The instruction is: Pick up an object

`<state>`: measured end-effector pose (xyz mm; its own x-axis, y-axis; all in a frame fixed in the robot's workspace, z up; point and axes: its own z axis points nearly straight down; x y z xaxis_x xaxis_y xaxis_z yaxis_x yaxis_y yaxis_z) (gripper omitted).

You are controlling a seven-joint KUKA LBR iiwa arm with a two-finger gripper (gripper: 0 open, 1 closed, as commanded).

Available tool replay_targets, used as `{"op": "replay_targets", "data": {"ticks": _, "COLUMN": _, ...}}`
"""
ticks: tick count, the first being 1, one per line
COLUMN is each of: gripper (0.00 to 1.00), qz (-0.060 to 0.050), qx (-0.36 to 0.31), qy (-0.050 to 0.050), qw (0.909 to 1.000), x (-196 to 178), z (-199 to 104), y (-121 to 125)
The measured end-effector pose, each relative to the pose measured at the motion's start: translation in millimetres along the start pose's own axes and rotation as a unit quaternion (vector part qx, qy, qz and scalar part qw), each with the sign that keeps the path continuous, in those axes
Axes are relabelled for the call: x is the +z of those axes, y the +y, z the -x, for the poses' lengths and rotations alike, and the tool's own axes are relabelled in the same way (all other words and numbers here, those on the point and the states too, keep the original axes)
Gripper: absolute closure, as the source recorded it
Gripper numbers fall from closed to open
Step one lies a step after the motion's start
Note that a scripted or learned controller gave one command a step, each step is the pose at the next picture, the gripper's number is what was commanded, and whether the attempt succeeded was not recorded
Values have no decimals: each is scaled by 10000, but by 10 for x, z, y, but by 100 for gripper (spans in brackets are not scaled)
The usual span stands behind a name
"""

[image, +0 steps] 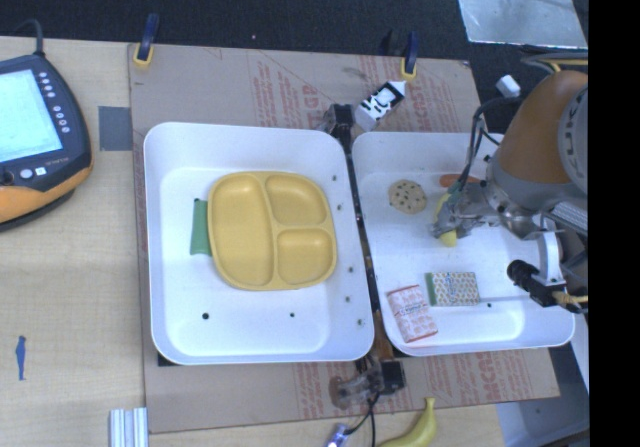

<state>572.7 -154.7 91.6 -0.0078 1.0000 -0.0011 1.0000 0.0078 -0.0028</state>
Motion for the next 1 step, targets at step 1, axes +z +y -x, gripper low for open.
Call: {"op": "replay_targets", "data": {"ticks": 1, "gripper": 100, "qz": 6, "qx": 13, "qy": 11, "qw": 10000, "x": -1010, "z": -883, "y": 173}}
